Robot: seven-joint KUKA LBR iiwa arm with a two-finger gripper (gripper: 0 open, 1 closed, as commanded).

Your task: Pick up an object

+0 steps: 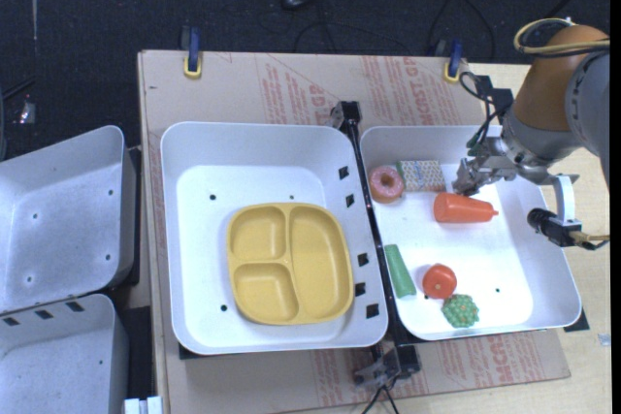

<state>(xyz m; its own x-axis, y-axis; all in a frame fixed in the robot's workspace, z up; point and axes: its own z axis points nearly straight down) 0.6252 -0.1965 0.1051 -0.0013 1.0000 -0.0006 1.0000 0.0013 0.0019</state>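
Gripper (473,175) near right bin (543,305) back wall; carrot (464,208) just below.

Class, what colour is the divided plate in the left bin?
Yellow. The plate shows plainly in the camera view, lying in the left bin.

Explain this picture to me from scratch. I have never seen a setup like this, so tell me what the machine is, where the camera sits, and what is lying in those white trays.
One camera looks down at a slant on a bench with two shallow white bins. The grey and orange thing at the right is a robot arm. Its hand hangs over the right bin, just above an orange carrot; I cannot tell whether it grips anything. The job is to pick up an object. The right bin also has a pink donut, a patterned block, a green stick, a red tomato and a bumpy green ball. The left bin holds a yellow plate with three sections.
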